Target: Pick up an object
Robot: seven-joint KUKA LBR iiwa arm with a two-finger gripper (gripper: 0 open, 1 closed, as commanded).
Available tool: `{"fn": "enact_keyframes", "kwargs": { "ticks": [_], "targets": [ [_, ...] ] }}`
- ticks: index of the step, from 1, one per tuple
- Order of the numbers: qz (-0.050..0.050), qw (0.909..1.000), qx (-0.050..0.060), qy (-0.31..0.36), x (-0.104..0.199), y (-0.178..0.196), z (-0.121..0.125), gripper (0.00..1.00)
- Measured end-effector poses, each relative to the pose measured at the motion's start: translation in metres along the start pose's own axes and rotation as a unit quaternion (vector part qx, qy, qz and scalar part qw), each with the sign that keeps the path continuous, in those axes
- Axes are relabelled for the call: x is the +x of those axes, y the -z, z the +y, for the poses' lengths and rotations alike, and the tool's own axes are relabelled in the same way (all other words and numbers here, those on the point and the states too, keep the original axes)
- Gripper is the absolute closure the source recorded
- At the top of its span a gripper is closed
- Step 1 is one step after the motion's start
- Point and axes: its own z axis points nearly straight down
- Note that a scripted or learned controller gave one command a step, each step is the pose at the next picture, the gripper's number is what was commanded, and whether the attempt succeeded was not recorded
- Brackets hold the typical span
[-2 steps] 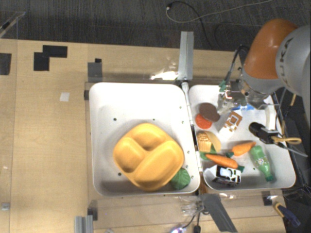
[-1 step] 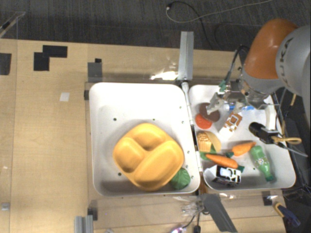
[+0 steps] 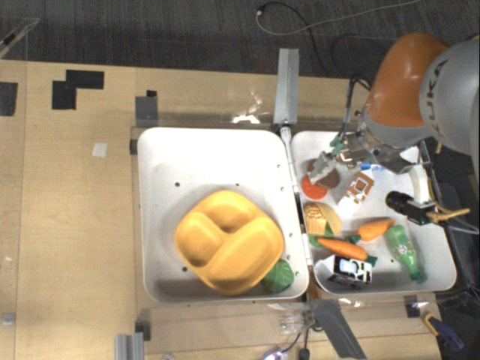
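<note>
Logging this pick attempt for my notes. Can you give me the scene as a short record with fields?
pincer: low over the right bin's far left part, beside a red round piece
grasp: cannot tell
left bin: large yellow pepper-shaped toy, green object tucked against it
right bin: carrot, green bottle, black-and-white toy car

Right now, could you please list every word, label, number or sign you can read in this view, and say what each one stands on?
No text can be read in this view.
Green bottle: any label is too small to read.
Black-and-white toy in the right bin: pale markings, too blurred to read.
Brown-and-white piece: a white pattern, no legible letters.
</note>
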Motion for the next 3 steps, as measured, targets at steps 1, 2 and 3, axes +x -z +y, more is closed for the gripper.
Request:
{"fn": "enact_keyframes", "kwargs": {
  "ticks": [1, 2, 3],
  "targets": [
    [-0.001, 1.0, -0.003, 0.001, 0.0, 0.012, 0.002, 1.0],
    [0.0, 0.9996, 0.0, -0.029, -0.042, -0.026, -0.047, 1.0],
    [0.0, 0.9966, -0.001, -0.082, 0.028, 0.068, 0.029, 1.0]
  ]
}}
